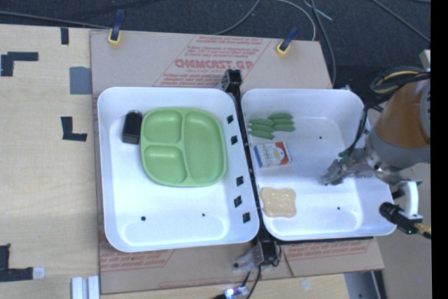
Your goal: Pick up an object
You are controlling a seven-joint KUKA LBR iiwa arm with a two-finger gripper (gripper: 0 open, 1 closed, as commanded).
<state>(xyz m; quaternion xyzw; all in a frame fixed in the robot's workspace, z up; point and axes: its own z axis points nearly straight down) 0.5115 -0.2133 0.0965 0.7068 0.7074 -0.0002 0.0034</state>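
The right bin (329,105) holds green bean pods (271,124) at its far left, a small white and red carton (271,154) below them, and a tan slice of bread (278,202) near its front left corner. My gripper (334,176) hangs low over the bin's right part, well to the right of the carton and the bread. It touches none of them, and nothing shows between its fingers. The grey arm with its orange band (406,119) comes in from the right.
The left bin (112,171) holds a green divided plate (184,147) and a small black block (131,127) at the plate's left. Black clips run along the seam between the bins. Cardboard lies under both bins, with cables across the dark floor behind.
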